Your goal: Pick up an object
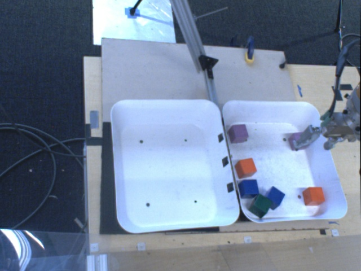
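The right bin (324,165) holds several small blocks: a purple block (238,132) at the far left, an orange block (245,167), a blue block (248,187), a second blue block (276,196), a green block (260,205) and another orange block (313,196) at the near right. A second purple block (294,136) lies near the bin's far right, partly covered by one finger. My gripper (313,145) reaches in over the bin's right wall. Its fingers stand apart, open, the left fingertip beside that purple block. Nothing sits between the fingers.
The left bin (166,165) lies alongside, sharing a middle rim with black clips (225,161). A slanted metal pole (189,30) crosses the back board. A yellow and blue clamp (249,54) sits at the board's far edge. Cables hang at the far right.
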